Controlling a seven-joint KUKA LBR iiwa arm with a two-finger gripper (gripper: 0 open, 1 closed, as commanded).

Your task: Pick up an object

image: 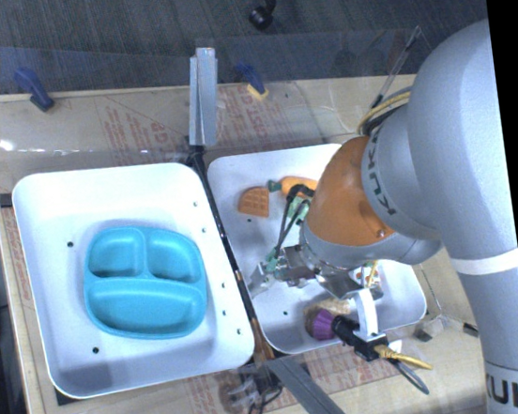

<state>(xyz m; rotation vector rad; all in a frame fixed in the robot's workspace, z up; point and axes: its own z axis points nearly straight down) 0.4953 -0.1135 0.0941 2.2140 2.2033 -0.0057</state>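
The right bin (245,241) holds several small objects. A tan toast-like piece (256,202) lies near its far left corner, with an orange piece (298,185) just right of it. A purple object (319,324) rests by the near rim. A small multicoloured item (371,276) peeks out under the arm. My gripper (280,267) hangs low over the middle-left of this bin, between the tan piece and the purple object. The wrist hides what lies directly beneath it.
The left bin (50,276) carries a blue divided plate (145,281). The grey arm with its orange band (349,204) covers the right bin's right half. A metal post (201,95) stands behind the divider. Tools lie on the bench at the front (402,360).
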